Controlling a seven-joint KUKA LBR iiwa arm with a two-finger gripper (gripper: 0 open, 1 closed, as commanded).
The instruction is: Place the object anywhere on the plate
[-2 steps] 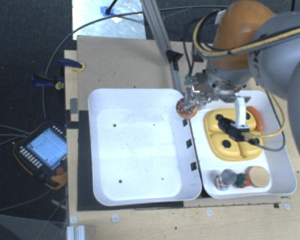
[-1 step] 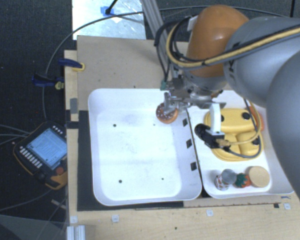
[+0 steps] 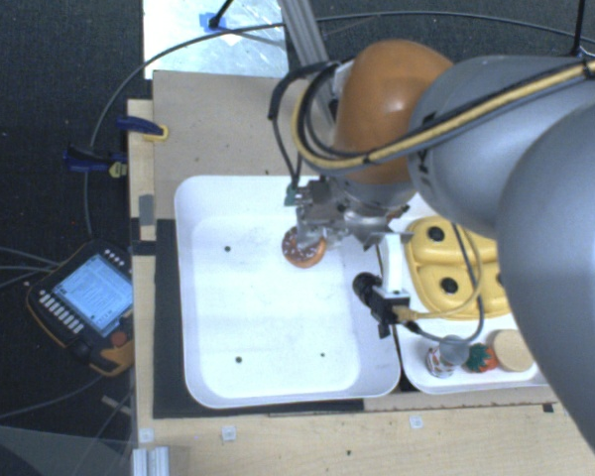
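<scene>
camera view | claw (image 3: 312, 228) low over the left bin (image 3: 218, 296), near its upper right part; can't tell how far open | small round brown object (image 3: 303, 249) just beneath the claw, resting on the bin floor or barely lifted, unclear | yellow plate (image 3: 446, 271) in right bin (image 3: 416, 380), right of the left bin | surface (image 3: 208, 127) beneath

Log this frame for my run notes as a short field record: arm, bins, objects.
arm: reaches in from the right, gripper low over the left bin
donut: small brown round item just under the gripper, in the left bin
right bin: holds a yellow piece and small items
grasp: cannot tell
</scene>
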